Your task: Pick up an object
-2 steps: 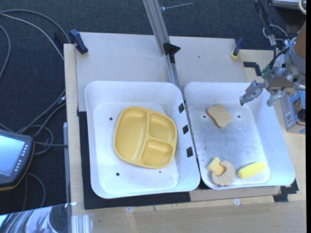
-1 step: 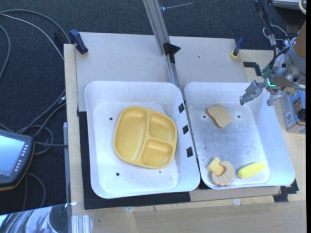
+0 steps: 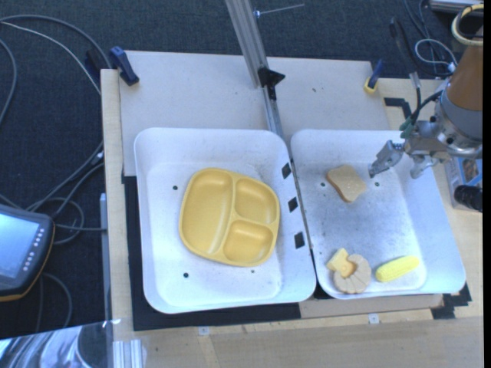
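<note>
Gripper (image 3: 400, 162) open, holding nothing, over upper right bin (image 3: 430, 228) just right of the bread slice (image 3: 347, 182). Corn cob (image 3: 397, 267) and round cookie (image 3: 353, 276) with a yellow piece (image 3: 340, 261) on it lie at bin's near edge. Yellow divided tray (image 3: 229, 216) fills left bin (image 3: 157, 228). Arm (image 3: 464, 98) cut off at right

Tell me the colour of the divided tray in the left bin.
Yellow. The divided tray shows clearly in the camera view.
</note>
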### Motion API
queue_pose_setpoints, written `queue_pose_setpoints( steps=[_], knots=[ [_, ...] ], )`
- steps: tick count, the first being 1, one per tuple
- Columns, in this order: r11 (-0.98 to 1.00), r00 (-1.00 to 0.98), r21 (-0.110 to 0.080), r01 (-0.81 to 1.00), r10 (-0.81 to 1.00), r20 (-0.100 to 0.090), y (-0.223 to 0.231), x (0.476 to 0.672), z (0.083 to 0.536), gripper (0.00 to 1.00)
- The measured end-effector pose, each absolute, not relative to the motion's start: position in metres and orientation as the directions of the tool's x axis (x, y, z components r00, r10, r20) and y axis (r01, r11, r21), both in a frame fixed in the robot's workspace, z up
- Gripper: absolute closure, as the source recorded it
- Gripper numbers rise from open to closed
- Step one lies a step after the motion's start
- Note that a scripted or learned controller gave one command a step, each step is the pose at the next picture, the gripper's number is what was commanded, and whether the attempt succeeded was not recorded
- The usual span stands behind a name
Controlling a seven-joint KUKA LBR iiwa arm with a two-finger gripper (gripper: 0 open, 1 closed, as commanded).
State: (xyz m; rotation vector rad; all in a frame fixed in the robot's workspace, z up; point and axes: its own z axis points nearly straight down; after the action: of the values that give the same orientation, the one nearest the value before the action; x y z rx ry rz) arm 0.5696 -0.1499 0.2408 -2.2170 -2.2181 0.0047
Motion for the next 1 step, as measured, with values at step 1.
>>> queue_pose_setpoints(
  steps=[1],
  knots=[
    [0.000,0.000,-0.007,1.000,1.000,0.002,-0.1526,0.5604,0.1929,0.00]
  ],
)
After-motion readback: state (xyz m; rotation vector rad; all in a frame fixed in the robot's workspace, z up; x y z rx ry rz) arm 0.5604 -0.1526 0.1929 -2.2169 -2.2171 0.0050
